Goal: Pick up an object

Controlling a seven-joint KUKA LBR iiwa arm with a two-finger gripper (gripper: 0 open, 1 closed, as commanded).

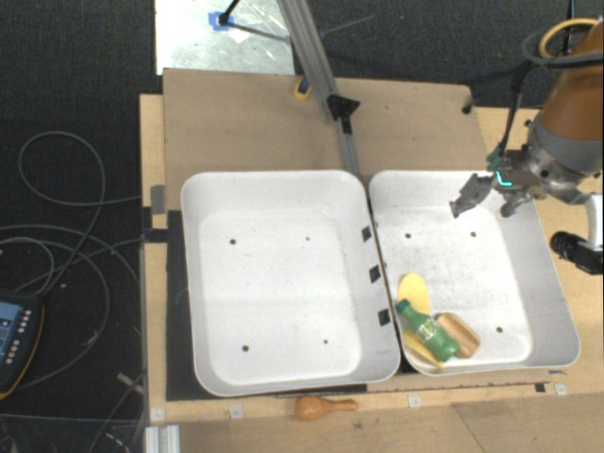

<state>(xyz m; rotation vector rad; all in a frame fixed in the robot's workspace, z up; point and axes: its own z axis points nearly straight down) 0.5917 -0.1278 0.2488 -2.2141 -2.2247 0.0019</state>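
Nearest me, a small green plastic bottle (427, 329) lies flat in the front corner of the shallow white right-hand bin (528, 253), long axis slanting from its near-right end toward the far left, across a yellow piece (415, 293) and beside a tan block (460, 332). Farther back, I see the grey arm with its orange band (574, 111) reaching in from the right, its pincer (489, 196) hanging over that bin's far side, fingers apart and holding nothing.
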